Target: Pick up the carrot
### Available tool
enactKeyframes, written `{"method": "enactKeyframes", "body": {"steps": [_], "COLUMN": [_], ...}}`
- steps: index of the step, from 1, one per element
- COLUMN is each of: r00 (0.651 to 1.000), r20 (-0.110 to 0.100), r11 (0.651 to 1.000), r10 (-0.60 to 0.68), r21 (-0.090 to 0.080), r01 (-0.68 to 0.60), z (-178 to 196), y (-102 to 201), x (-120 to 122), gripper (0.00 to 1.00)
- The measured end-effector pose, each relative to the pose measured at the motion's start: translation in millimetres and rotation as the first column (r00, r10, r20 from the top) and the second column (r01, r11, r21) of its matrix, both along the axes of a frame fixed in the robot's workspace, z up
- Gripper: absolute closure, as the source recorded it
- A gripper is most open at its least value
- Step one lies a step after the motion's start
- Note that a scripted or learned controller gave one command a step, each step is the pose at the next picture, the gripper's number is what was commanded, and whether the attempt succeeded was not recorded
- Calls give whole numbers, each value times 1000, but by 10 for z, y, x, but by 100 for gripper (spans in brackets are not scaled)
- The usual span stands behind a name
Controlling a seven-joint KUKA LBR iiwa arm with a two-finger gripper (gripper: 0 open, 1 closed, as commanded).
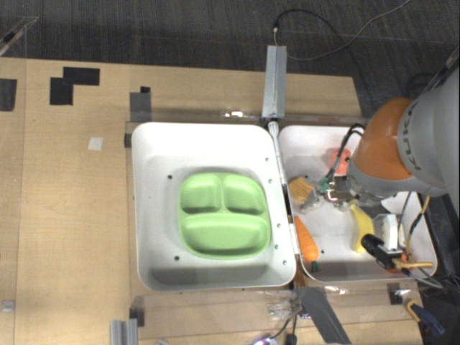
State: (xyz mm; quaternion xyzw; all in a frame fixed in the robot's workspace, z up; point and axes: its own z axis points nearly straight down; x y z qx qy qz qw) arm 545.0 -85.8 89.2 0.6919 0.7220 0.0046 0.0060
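Carrot [307, 240] lies at the right bin's [327, 270] near-left corner; the gripper [325, 190] hovers just beyond it, jaws' state impossible to tell.

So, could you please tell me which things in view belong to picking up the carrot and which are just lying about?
Belongs to the job:
- carrot, at the right bin's left wall
- gripper, above that bin
- right bin

Just lying about:
- green divided plate in the left bin
- yellow banana-like item
- small brush-like item
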Motion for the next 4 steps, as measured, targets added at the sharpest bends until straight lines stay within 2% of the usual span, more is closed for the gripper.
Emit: {"method": "enactKeyframes", "body": {"steps": [1, 2, 3, 4], "r00": [998, 1000, 1000, 994], "r20": [-2, -13, -13, -8], "r11": [998, 1000, 1000, 994], "r10": [-56, 6, 29, -107], "r21": [1, 1, 2, 2], "r01": [56, -6, -29, 107], "z": [-10, 946, 32, -30], "y": [19, 420, 20, -120], "x": [592, 1059, 750, 1270], "gripper": [0, 0, 0, 0]}}
